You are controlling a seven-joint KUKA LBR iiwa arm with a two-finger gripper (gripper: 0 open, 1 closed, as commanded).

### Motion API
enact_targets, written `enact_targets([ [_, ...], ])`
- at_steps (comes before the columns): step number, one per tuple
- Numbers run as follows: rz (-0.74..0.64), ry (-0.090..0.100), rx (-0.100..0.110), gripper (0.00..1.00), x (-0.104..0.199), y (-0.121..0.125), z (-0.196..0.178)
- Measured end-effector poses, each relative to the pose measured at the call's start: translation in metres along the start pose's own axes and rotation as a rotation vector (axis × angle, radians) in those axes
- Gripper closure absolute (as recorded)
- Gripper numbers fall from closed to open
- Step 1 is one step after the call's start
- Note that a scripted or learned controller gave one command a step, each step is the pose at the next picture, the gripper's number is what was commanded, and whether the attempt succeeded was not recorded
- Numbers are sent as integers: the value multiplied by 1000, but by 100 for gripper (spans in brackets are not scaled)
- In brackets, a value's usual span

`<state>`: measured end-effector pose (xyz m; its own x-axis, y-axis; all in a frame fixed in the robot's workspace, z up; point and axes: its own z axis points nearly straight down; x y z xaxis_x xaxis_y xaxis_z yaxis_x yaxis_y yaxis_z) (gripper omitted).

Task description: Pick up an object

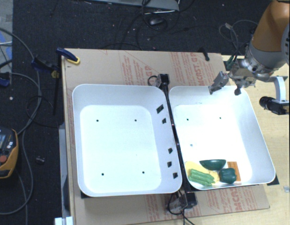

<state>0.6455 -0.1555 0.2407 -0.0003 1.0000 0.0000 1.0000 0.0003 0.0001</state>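
Several small objects lie together in the near corner of the right bin [248, 121]: a dark green bowl-like piece [213, 163], a ridged light green piece [201, 176], a teal green lump [227, 175], a yellow flat piece [193, 166] and an orange block [234, 166]. My gripper [228, 84] hangs over the far edge of the right bin, well away from them. Its two dark fingers [219, 83] stand apart and open, with nothing between them.
The left bin [117, 139] sits beside the right one, with a black divider with clips [169, 135] between them. Both rest on a cardboard sheet [135, 64]. Cables and a clamp [65, 56] lie beyond the bench's far left corner.
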Motion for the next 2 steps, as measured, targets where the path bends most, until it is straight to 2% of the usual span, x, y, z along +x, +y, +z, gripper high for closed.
enact_targets([
  [1,-2,3,10,0,59,-93,89],
  [2,-7,2,-2,0,143,-138,51],
])
